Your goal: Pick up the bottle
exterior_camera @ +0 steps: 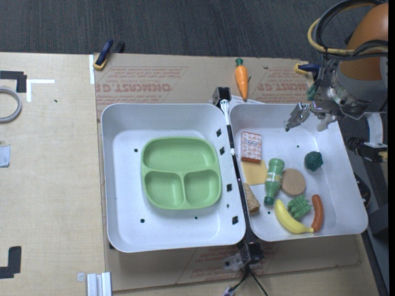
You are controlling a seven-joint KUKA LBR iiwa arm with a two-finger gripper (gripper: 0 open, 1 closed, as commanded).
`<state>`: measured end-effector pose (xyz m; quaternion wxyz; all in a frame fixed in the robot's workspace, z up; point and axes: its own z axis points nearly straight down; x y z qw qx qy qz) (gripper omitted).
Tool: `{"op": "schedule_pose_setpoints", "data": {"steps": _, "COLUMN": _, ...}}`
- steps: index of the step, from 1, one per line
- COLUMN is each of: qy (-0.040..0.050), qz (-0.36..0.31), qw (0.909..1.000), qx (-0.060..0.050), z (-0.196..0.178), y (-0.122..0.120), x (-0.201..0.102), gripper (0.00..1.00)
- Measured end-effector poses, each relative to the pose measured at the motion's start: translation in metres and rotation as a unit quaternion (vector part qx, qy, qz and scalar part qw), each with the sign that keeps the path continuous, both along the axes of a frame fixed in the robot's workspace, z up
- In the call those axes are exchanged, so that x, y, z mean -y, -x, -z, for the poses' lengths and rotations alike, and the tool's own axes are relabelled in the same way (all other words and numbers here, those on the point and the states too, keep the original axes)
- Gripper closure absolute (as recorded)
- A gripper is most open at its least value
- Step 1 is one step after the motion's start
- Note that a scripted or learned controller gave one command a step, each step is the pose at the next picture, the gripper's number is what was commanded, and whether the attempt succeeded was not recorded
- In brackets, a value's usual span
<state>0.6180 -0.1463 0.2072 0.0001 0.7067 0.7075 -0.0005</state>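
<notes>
Hovering with my gripper (310,116) spread open and holding nothing, I judged the green bottle (273,180) at seven o'clock light, rigid, slippery, best pinched mid-body.

We see a tan desk (49,184) with cardboard sheeting (154,79) laid over it. On the cardboard sit two white bins side by side, the left bin (117,184) touching the right bin (336,159), and a toy carrot (241,79) just behind them.

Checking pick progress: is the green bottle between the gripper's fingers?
No, the green bottle lies in the right bin, apart from the gripper.
</notes>
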Motion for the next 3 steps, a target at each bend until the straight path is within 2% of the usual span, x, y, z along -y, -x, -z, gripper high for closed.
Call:
{"op": "schedule_pose_setpoints", "data": {"steps": 1, "qy": 0.0006, "qz": -0.001, "qw": 1.0000, "qx": 0.001, "z": -0.010, "y": 0.000, "x": 0.000, "gripper": 1.00}}
{"op": "schedule_pose_setpoints", "data": {"steps": 2, "qy": 0.0001, "qz": 0.002, "qw": 1.0000, "qx": 0.000, "z": -0.030, "y": 0.057, "x": 0.053, "gripper": 1.00}}
{"op": "schedule_pose_setpoints", "data": {"steps": 3, "qy": -0.0002, "qz": 0.043, "qw": 0.9991, "qx": 0.000, "z": -0.060, "y": 0.124, "x": 0.071, "gripper": 1.00}}
